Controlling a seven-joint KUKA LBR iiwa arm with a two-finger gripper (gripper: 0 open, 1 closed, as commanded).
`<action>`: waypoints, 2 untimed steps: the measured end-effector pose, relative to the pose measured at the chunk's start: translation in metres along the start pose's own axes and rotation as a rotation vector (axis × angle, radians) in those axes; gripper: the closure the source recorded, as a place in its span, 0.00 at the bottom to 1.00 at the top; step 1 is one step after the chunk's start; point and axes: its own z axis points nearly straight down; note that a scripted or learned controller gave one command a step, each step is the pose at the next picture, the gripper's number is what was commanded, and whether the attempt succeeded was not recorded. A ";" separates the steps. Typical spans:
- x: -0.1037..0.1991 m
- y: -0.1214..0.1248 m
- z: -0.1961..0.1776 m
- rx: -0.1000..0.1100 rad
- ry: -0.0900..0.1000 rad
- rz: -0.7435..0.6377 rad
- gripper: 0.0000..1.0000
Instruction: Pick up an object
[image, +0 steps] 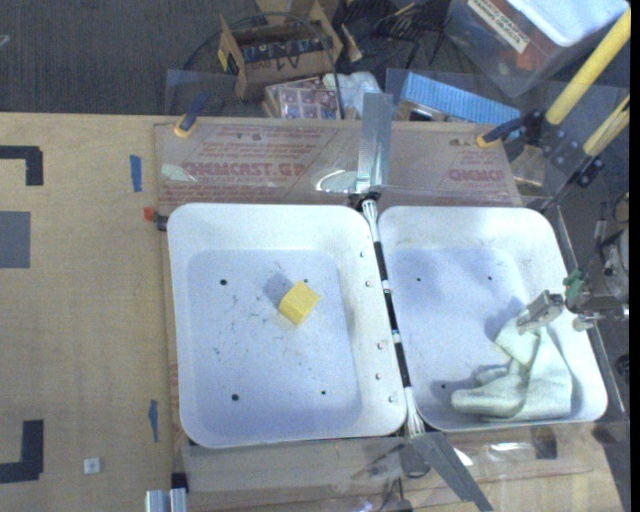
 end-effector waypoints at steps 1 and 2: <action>0.006 -0.004 0.084 0.000 0.000 0.150 0.00; 0.022 0.020 0.127 -0.008 -0.004 -0.071 0.00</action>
